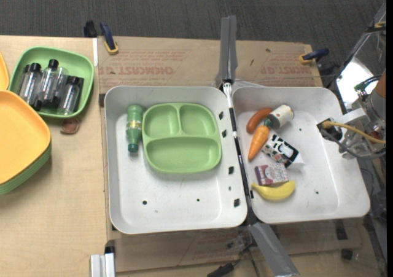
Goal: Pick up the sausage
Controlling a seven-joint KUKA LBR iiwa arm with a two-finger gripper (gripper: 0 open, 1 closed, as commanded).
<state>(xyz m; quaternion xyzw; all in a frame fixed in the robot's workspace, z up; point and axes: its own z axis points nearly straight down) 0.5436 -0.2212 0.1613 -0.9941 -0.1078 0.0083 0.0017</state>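
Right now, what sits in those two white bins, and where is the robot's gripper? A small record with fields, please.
left white bin: green plastic bottle beside a green three-part plate
right white bin: reddish-orange sausage, orange carrot, small white can, black-and-white carton, purple packet, yellow banana
sausage position: far side of its bin, beside the carrot and the can
gripper: at the right bin's right edge, apart from the sausage

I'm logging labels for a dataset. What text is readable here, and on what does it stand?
"CHEMCAST GP": red print, upside down and somewhat blurred, on the brown sheet.
Too small to read: print on the purple packet, the black-and-white carton and the bottles.
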